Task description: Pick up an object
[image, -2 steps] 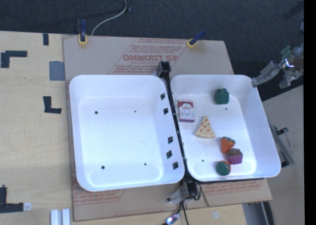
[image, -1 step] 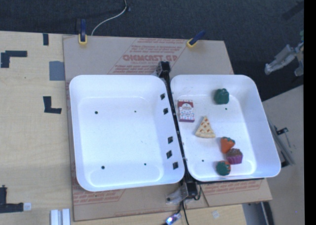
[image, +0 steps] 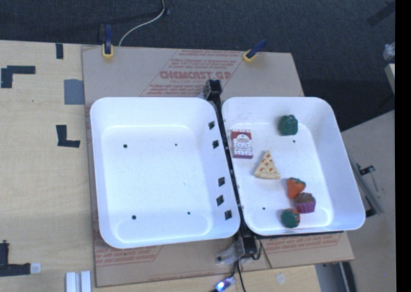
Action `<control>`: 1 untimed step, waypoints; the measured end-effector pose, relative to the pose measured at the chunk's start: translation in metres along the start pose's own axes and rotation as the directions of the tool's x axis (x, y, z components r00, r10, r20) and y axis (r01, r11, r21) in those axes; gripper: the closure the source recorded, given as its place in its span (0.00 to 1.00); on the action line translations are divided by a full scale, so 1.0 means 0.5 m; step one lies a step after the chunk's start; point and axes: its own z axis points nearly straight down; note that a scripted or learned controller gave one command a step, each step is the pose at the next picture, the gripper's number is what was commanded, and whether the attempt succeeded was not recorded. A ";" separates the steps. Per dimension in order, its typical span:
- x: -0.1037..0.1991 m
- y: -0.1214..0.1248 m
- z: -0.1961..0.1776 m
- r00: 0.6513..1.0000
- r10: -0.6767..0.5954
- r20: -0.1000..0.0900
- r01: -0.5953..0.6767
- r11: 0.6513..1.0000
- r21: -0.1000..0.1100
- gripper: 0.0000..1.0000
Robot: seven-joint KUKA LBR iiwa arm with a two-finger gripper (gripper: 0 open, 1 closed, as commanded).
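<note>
Inside the right bin [image: 339, 149], six small toys lie loose on the white floor, none of them held. Against that bin's left wall, toward its far half, lies a red-and-white carton [image: 242, 144], flat and roughly square to the wall. Just beside it, nearer the bin's middle, lies a yellow wedge [image: 266, 166] with its tip pointing to the far side; carton and wedge are near each other but apart. Close to the bin's far right corner sits a green pepper [image: 288, 124], well apart from the rest. Along the bin's near right side three pieces cluster: an orange fruit with a green top [image: 295, 187], a purple-and-maroon piece [image: 305, 203] touching or almost touching it, and a round green piece [image: 290, 218] by the bin's near wall, just beside the purple one.

To the right bin's left, edge to edge with it along a dark seam set with small black tabs, stands the left bin [image: 96, 156]. Under both, reaching out past the right bin's far side, lies a printed cardboard sheet [image: 192, 72], pinned at its far corners by two blue-and-yellow clamps [image: 106, 43]. A white cable [image: 144, 24] curls over the dark floor beyond. Further left of the bins runs the pale wooden bench [image: 38, 175], marked with black tape pieces [image: 16, 76].

Whether the gripper is apart or together cannot be told
</note>
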 end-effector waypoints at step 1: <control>0.002 0.002 -0.004 1.000 0.000 -0.003 0.000 1.000 0.013 1.00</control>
